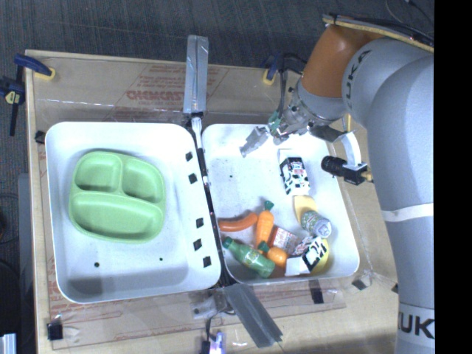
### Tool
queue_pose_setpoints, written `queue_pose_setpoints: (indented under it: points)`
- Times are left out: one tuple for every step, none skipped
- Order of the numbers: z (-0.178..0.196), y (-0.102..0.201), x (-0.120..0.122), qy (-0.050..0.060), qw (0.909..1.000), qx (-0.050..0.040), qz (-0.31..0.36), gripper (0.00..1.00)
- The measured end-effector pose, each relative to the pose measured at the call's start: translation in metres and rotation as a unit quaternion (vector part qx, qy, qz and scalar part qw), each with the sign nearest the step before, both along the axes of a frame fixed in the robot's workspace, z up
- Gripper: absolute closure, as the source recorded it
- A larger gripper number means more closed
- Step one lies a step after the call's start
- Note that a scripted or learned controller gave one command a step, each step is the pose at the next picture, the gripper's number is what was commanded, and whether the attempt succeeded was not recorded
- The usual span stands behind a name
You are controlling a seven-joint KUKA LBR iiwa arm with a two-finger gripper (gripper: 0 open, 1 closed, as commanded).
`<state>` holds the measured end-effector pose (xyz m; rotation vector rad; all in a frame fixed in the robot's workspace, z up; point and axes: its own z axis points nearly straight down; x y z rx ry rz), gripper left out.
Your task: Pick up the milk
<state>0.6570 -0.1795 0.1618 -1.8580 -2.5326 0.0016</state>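
The milk (293,175) is a small white carton with black cow patches. It lies on the floor of the right bin (228,161), toward the right wall. My gripper (265,134) hangs over the bin's back edge, up and to the left of the carton and apart from it. It is open, with nothing between its fingers; one grey finger (252,141) points down-left.
Crowded in the right bin's front are a carrot (264,227), a red chili (237,223), a green bottle (249,257), a yellow pouch (305,211) and another cow-patterned pack (316,254). The left bin (66,271) holds a green divided plate (118,195). My arm (402,146) fills the right side.
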Motion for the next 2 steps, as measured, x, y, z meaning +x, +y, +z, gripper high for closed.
queue_pose_setpoints:
  points:
    - [0.039,-0.031,-0.052,0.0,0.9998,0.0002,0.021,0.0]
    - [-0.07,-0.029,-0.052,0.0,0.9989,0.0003,0.047,0.0]
